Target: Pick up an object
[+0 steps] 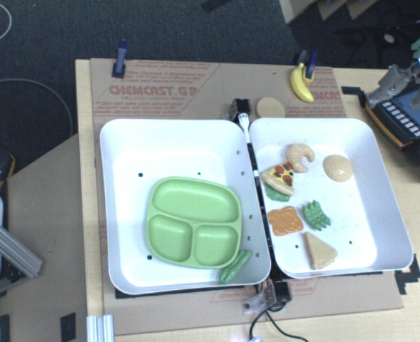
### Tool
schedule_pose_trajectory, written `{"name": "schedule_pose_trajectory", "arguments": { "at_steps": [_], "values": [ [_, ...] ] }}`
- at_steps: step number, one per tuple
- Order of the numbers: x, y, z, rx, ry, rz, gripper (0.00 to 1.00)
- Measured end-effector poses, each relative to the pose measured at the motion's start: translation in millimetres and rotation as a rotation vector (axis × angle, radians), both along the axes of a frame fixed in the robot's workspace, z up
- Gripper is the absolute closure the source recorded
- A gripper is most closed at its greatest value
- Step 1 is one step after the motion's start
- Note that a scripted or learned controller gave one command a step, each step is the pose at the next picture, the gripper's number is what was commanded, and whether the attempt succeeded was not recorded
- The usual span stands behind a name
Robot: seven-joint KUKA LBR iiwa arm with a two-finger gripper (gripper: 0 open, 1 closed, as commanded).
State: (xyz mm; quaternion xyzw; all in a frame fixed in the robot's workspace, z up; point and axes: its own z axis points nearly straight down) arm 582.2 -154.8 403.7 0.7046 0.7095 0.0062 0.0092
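Note:
The right bin (381, 191) holds several toy foods. A croissant (299, 155) and a round tan bun (337, 167) lie toward its far side. A pizza slice (279, 179) rests near the bin's left wall. An orange toast piece (286, 221), a green broccoli (316, 215) and a tan wedge (319, 251) lie nearer the front. In the left bin (124, 191) sits a green divided plate (194, 221), with a green pea pod (234, 266) against its front right corner.
Behind the bins, a yellow banana (301, 83) and a round tan disc (270, 107) lie on the cardboard sheet (160, 84). A blue clamp (120, 58) grips the sheet's far edge. A keypad device (402, 116) sits off the right bin's far corner.

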Motion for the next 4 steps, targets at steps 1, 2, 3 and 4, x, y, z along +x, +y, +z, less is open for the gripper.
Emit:
{"name": "schedule_pose_trajectory", "arguments": {
  "at_steps": [1, 2, 3, 4],
  "values": [
    [-1.4, -2.8, -0.1, 0.0, 0.015, -0.005, 1.0],
    [-92.1, 1.5, -39.8, 0.007, 0.029, -0.011, 1.0],
    [-105.0, 34.9, -145.4, 0.009, 0.035, -0.006, 1.0],
    [-106.3, 65.1, -273.6, 0.009, 0.037, -0.006, 1.0]
  ]
}}
